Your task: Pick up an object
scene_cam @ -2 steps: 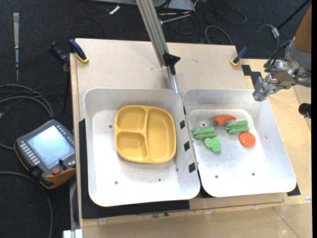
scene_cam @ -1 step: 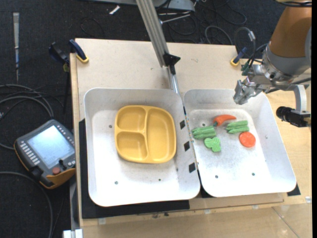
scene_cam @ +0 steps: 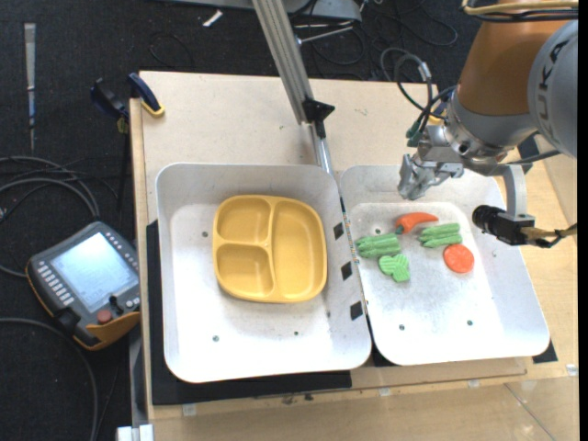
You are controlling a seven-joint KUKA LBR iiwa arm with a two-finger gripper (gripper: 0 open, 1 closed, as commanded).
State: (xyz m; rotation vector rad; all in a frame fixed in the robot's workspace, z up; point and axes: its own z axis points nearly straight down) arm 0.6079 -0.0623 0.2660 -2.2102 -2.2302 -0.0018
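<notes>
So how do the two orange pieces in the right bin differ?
The curved orange piece is slim and bent, while the round orange piece is a compact blob. The curved one lies toward the bin's far side, just below the gripper; the round one lies nearer the camera and further right. Both are orange and rest loose on the right bin floor.

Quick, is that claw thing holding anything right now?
Gripper: cannot be told; it hangs above the right white bin, near the orange curved toy piece.
</notes>
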